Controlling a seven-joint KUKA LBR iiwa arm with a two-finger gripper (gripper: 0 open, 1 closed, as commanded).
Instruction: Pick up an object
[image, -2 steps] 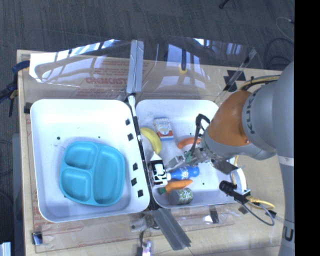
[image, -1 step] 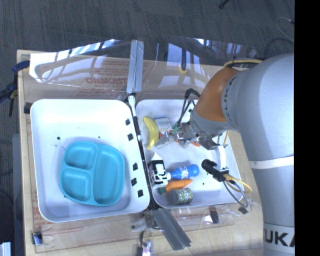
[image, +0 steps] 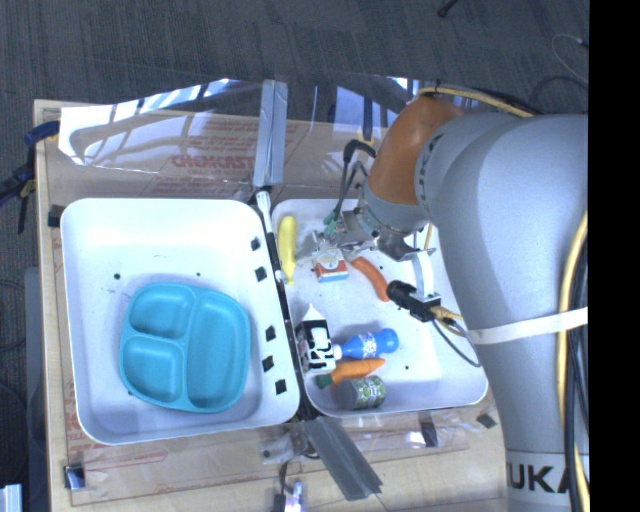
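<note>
1. Carrot (image: 371, 277) — lying in the right bin (image: 455, 375), just right of the fingers.
2. Gripper (image: 332, 238) low in that bin; finger spread — cannot tell.
3. Banana (image: 287, 247) just left of them; bottle (image: 366, 345) and can (image: 366, 392) nearer the camera.
4. Blue tray (image: 186, 345) in the left bin (image: 100, 250), well apart.

Robot lab: KUKA arm (image: 520, 230), white bins (image: 90, 300).

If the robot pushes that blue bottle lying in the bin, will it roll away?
Probably a little. The blue bottle lies on its side and looks round, so it could roll. The carrot right beside it might stop it. It looks like smooth plastic, so perhaps slippery to grip.
</note>
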